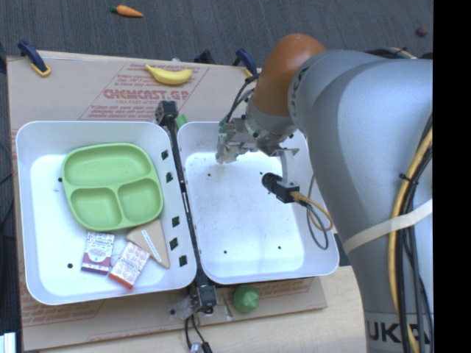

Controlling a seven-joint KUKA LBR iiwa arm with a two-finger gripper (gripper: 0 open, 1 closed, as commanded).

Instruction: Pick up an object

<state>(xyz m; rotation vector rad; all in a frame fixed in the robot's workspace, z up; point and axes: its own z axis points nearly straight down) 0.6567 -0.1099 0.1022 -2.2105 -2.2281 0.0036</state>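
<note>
Hovering at the far-left corner of the right bin [243, 226], gripper [224, 153]; open or closed, cannot tell. Plate [112, 184] pale green, rounded, 3 compartments: 1 large on the far side, 2 small on the near side. Long axis roughly left-right, slightly tilted. Lies flat in the left bin [29, 134], left of the gripper, across the divider. 2 packets [98, 252] and a wedge [149, 244] sit just nearer.

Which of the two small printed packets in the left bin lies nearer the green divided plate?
The darker maroon packet, lying almost against the green divided plate. The lighter red-and-white packet sits lower, by the left bin's front edge.
</note>
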